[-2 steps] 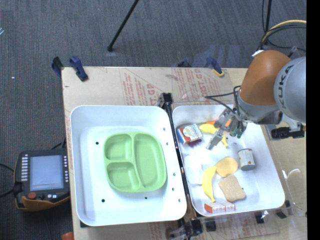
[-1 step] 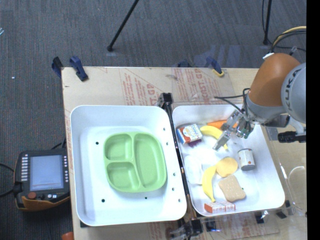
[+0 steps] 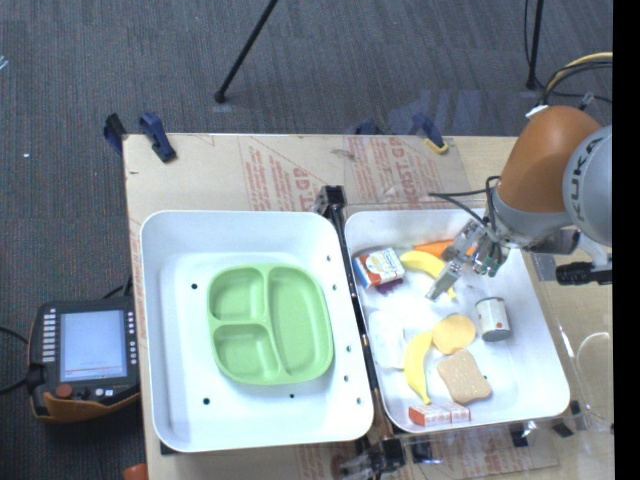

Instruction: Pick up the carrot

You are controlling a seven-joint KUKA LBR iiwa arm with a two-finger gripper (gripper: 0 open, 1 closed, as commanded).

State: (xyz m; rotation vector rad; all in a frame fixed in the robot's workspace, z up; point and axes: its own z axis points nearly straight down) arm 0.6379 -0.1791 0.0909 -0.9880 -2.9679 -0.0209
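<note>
Green tray (image 3: 270, 325), smooth plastic, three compartments, in left bin (image 3: 160, 268). Right bin (image 3: 530, 368): snack packet (image 3: 381, 266), two bananas, round cracker, small can (image 3: 492, 318). Carrot (image 3: 434, 249), orange, tapered, long axis roughly left-right, near back wall, partly hidden. Claw (image 3: 466, 258) just right of carrot, tilted down-left; fingers blurred, apparently apart, holding nothing.

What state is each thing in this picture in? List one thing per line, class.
carrot: lying in the right bin, partly hidden by the gripper
gripper: low over the right bin
green tray: flat in the left bin
small can: on its side
lower banana: lying flat
</note>
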